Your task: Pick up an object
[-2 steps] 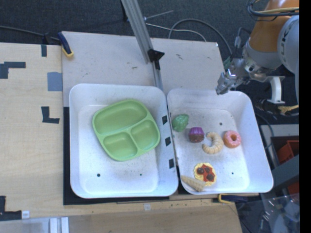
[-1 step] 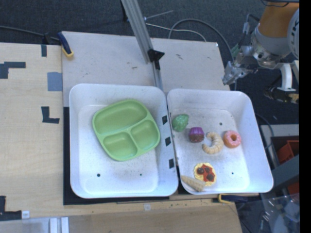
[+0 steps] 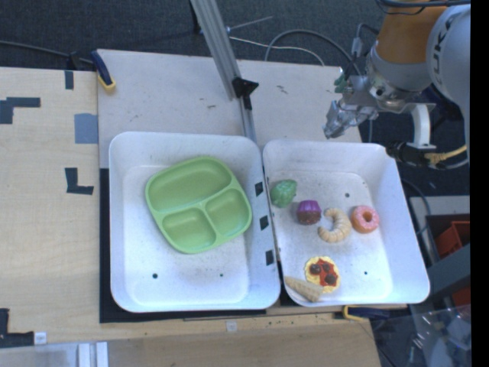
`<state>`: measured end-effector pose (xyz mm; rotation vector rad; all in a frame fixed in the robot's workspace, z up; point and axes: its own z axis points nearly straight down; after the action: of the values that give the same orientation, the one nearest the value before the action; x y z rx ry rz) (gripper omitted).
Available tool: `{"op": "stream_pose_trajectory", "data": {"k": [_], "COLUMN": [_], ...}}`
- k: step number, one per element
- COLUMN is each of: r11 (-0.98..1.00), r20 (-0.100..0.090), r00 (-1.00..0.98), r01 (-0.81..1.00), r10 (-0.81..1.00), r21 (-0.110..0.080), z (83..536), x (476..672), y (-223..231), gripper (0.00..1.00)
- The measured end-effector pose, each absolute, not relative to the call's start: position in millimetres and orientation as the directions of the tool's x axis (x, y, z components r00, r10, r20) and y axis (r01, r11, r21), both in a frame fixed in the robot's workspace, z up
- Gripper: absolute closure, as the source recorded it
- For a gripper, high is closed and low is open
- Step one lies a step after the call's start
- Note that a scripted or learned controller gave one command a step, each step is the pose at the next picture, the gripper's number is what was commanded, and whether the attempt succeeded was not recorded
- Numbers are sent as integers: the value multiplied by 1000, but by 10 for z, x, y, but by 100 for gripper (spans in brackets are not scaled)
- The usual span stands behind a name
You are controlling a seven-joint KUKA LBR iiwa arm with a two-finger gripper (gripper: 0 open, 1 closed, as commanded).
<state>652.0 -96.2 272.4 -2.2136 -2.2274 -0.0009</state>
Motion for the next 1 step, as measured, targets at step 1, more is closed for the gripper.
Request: {"op": "stream_pose_trajectory", "data": {"k": [1], "r11": [6], "r20": [1], "r00": [-6], "r01": [1000], "r10": [1000], "r21": [-3], "z": [2554], "x": [6325], "y": [-424], "gripper": [100]}}
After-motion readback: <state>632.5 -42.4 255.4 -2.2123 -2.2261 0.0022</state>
